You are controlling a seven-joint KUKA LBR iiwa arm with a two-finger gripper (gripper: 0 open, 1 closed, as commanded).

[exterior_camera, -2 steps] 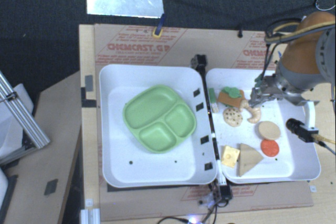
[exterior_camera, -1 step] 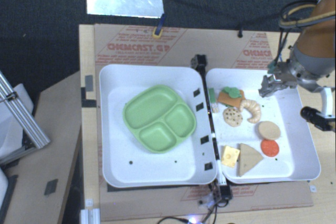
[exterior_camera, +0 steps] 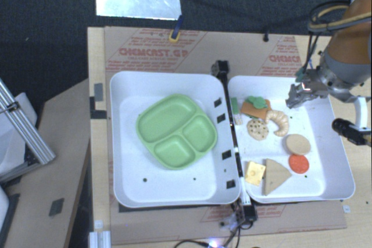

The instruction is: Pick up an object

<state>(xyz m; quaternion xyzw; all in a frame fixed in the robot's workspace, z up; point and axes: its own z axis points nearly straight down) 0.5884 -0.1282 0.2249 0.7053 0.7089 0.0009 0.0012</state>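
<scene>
- Food pieces: 7 in the right bin (exterior_camera: 337, 151), including 1 curved tan croissant (exterior_camera: 279, 120).
- 1 green plate (exterior_camera: 176, 131), left bin (exterior_camera: 125, 125).
- Gripper (exterior_camera: 295, 97): jaw state unclear.

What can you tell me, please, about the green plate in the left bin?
The green plate is pale green, plastic-looking, with rounded corners and three compartments: one large, two smaller. It lies flat, turned at a slant, near the middle of the left white bin. Its compartments hold nothing, and it touches only the bin floor.
</scene>
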